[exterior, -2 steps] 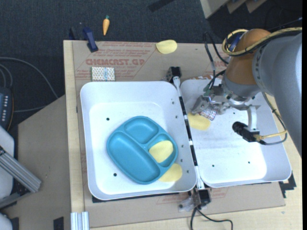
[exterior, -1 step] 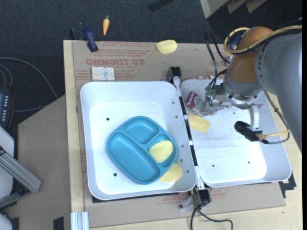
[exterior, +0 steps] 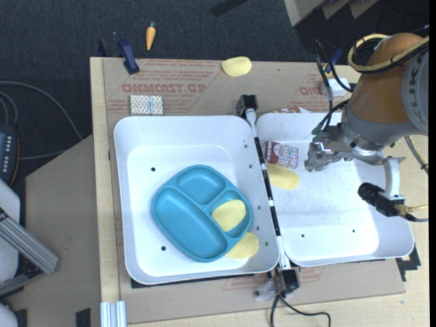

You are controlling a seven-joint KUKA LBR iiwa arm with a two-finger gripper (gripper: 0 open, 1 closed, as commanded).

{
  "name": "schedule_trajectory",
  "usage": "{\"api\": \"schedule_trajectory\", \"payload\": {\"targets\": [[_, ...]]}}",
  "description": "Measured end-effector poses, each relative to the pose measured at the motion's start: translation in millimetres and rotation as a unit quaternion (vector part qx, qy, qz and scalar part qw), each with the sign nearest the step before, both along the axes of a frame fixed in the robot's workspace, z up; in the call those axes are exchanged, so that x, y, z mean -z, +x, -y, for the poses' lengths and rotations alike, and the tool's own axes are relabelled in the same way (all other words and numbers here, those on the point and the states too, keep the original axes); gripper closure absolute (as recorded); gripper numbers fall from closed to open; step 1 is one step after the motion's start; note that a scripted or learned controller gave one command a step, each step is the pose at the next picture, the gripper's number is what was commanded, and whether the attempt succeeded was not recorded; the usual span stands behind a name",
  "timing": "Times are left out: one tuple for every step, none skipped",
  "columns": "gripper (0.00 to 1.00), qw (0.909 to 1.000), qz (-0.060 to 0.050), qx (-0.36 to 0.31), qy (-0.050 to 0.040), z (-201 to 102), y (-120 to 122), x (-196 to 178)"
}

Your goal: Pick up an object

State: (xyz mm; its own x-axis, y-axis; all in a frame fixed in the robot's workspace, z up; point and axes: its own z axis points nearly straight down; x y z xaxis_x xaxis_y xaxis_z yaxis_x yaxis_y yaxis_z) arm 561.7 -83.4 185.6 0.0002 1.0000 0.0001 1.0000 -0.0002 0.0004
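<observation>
From my remote seat I judge the likeliest target to be the small red-and-white packet (exterior: pixel 281 154) lying in the right bin (exterior: pixel 340 240), close against the divider it shares with the left bin (exterior: pixel 136 182). The gripper (exterior: pixel 319 157) hangs just right of that packet, low over the bin floor, and I cannot tell how it is set from this slanted view; nothing visibly sits in it. My worry is a miss: the packet looks flat and thin, so a descent could slide off its edge or pin it against the bin wall instead of lifting it. Just below the packet lies a yellow chip-like piece (exterior: pixel 284 178), touching or nearly touching it, and a closing grasp might catch both or nudge one away. The wrist cable and the black fitting (exterior: pixel 378 199) on the arm hang over the right bin and could sweep things as the arm turns. In the left bin sits a blue divided plate (exterior: pixel 191 216) with one yellow piece (exterior: pixel 229 214) in it and another (exterior: pixel 244 246) beside its lower rim, well clear of the arm. On the desk (exterior: pixel 177 80) above the bins lie a small patterned packet (exterior: pixel 146 104) and a further yellow piece (exterior: pixel 236 66).
</observation>
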Motion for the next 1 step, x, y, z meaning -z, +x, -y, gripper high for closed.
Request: {"api": "schedule_trajectory", "payload": {"targets": [[0.0,1.0,-0.001,0.0,0.0004,-0.2,-0.6,1.0]]}}
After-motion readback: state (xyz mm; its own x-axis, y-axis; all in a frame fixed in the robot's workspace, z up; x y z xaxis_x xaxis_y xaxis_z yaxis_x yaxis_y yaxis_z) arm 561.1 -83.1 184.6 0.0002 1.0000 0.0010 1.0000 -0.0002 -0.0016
